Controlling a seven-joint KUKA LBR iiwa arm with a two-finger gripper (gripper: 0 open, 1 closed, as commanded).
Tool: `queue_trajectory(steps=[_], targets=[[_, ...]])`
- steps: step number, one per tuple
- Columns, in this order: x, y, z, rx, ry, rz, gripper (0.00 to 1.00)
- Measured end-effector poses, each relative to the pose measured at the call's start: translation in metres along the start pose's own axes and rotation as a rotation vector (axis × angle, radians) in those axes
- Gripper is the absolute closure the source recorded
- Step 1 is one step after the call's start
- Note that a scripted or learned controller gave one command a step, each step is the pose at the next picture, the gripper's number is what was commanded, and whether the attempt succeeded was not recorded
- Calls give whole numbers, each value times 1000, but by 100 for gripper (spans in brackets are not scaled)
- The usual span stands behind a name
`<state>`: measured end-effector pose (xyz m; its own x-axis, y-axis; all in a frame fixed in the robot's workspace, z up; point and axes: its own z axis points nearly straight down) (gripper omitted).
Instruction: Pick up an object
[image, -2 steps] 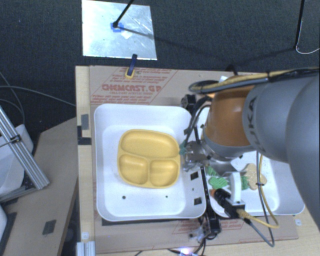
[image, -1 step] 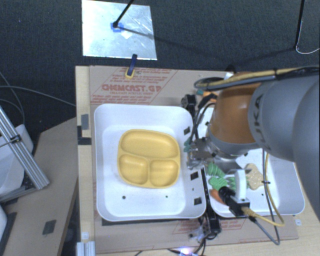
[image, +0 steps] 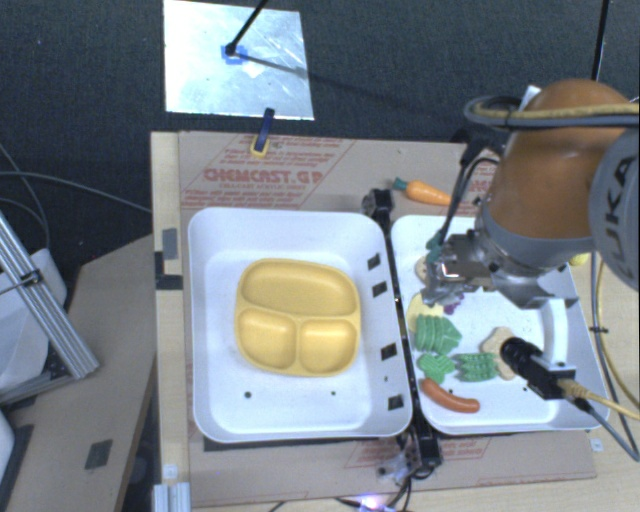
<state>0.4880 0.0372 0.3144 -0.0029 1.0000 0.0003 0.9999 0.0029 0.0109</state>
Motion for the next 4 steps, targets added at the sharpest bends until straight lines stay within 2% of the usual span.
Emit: queue_trajectory(steps=[1, 2, 3, 4], targets=[[9, -1, -11, 8, 0, -3, 100], [8, 0, -21, 7, 0, -7, 100], [-21, 59, 31, 8, -2, 4, 100], [75, 45, 33, 10, 3, -10, 100]])
